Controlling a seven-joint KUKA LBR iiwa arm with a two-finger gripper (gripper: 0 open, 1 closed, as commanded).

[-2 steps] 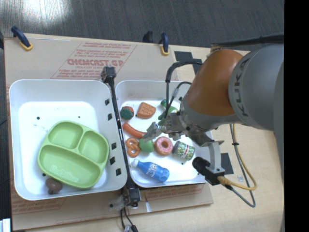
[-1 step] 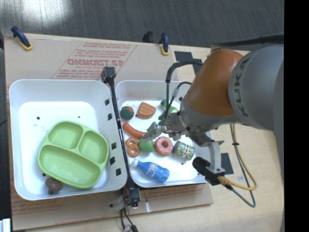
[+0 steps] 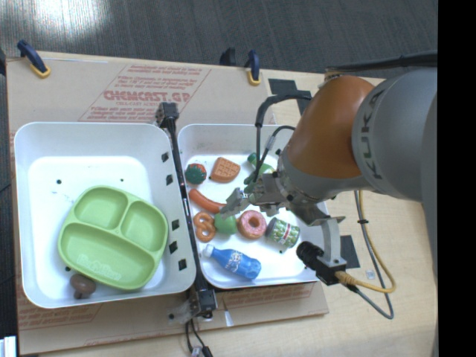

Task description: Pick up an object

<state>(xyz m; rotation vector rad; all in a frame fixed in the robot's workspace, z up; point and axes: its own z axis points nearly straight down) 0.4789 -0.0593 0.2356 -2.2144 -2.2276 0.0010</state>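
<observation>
Fingers low in right bin — over sausage, pink donut beside — spread unclear.

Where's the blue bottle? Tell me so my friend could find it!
Look in the right white bin, the one the grey arm reaches into. Go to its near edge, below the pink donut. There the blue bottle lies on its side, the only blue thing among the toy foods.

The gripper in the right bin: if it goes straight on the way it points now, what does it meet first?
The gripper points down and toward the view's left. Most likely it first meets the orange sausage just left of its tip, or the green toy under it; depth is unclear from this slant view.
</observation>
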